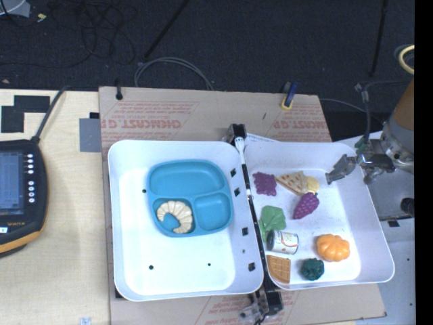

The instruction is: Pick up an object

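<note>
White right bin [369, 249] holds my candidates; claw [348, 168] hovers at its upper right edge, pinching nothing.

Fig. 1. From the claw, whose fingers I read as spread, the purple grapes [306, 205] lie nearest, down and to the left, long axis slanting toward the waffle wedge [293, 181] just beside them. I judge a short descent leftward suffices. Orange fruit [333, 247] sits well apart, with bare floor around it. Left bin [128, 249] carries a blue tray [193, 181] on the cardboard-topped surface [169, 117].
</note>
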`<action>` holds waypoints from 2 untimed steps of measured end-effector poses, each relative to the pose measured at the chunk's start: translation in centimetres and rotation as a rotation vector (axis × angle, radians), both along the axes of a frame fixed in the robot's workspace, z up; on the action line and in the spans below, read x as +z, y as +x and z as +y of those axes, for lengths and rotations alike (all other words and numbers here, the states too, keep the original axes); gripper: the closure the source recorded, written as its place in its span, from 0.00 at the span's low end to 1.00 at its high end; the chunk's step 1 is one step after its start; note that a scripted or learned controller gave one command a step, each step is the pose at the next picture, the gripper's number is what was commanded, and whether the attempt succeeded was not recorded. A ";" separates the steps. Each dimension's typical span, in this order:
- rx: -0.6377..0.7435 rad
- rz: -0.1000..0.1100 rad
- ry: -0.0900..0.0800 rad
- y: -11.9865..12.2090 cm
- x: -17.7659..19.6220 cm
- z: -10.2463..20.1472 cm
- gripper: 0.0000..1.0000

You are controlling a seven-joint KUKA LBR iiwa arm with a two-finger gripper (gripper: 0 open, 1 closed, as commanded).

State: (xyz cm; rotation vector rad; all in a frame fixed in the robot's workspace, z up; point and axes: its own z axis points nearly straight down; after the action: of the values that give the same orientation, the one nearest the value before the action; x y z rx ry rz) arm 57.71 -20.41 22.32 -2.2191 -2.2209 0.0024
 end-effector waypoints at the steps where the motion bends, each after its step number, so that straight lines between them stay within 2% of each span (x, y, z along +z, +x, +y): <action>1: 0.002 0.003 -0.001 1.9 -14.3 4.2 0.00; 2: 0.000 0.003 0.001 2.0 -12.8 4.0 1.00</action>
State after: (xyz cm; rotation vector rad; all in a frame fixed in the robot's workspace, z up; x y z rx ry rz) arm 59.75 -16.36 9.55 -2.2173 -2.2187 0.0040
